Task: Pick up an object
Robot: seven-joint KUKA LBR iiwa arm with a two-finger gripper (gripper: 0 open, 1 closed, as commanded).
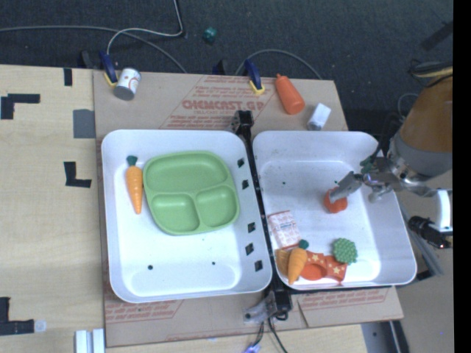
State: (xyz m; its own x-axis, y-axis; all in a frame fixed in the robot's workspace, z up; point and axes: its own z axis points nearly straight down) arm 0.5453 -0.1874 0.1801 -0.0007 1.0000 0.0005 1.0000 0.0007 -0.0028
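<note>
Here we see the gripper low inside the right bin, reaching in from the right, with its tip directly over a small red-orange object, perhaps a toy tomato, lying on the bin floor near the middle. The grey fingers point down and to the left, and the object sits at their end, touching or just beneath them; we cannot tell whether they are spread or closed, nor whether anything is pinched between them. The object looks round, so we judge no long axis matters for the grasp. Toward the near edge lie a toy carrot, a green bumpy piece and a wrapped packet, well apart from the tip.
</note>
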